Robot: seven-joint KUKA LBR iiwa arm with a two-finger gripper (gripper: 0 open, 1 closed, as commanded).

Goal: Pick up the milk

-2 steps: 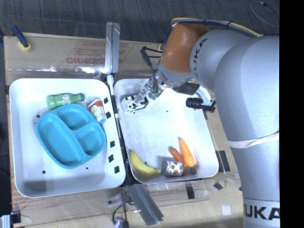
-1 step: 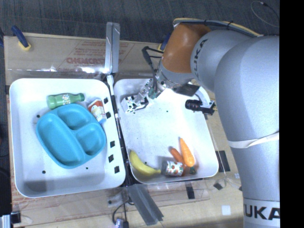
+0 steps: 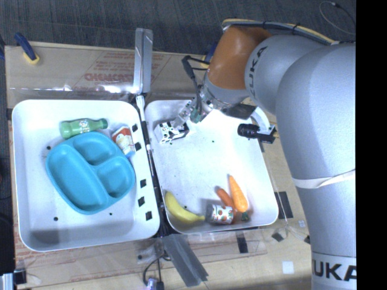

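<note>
The milk (image 3: 124,140) is a small carton with red on it. It lies in the left bin (image 3: 24,162), beside the blue plate (image 3: 91,171), long side running from upper left to lower right. The hand (image 3: 172,130) hangs over the right bin (image 3: 254,162), grip unclear. The worktop (image 3: 78,65) is brown.
</note>
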